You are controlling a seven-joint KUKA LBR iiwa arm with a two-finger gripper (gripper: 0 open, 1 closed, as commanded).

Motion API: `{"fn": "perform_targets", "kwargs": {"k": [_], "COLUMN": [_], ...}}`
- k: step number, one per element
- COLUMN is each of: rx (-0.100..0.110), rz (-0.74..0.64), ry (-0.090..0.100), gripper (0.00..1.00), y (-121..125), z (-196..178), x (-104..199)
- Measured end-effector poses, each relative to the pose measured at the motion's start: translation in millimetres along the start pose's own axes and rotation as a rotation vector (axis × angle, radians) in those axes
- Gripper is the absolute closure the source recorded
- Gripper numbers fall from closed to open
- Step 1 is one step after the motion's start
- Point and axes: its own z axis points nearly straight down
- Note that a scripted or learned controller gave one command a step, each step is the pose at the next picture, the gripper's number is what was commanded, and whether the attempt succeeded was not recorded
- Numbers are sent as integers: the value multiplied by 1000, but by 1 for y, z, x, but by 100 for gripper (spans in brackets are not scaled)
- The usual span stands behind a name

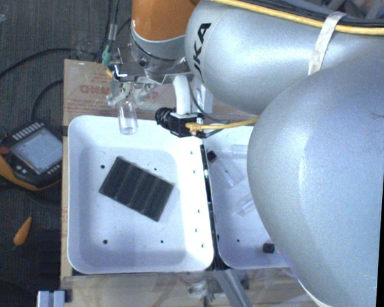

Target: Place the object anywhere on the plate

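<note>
My jaws (128,102) hang at the twelve o'clock rim of the left bin (79,174), and between their translucent fingers I can make out a small clear vial-like object (127,121), upright, its long axis running toward six o'clock; I judge them clenched on it, though clear on clear leaves that unsure. The dark ribbed plate (137,188) lies flat in the middle of the same bin, toward five o'clock of the vial and well apart from it, its long axis running from ten o'clock to four o'clock. The risk as I see it: letting go here would drop the vial on the rim, and released upright onto the ribs it could topple and roll off.
</note>
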Motion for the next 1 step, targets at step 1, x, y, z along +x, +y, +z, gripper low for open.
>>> {"fn": "perform_targets", "kwargs": {"k": [1], "rx": [3], "rz": [576], "ry": [0], "gripper": [100], "y": [-12], "z": [8], "x": [-6]}}
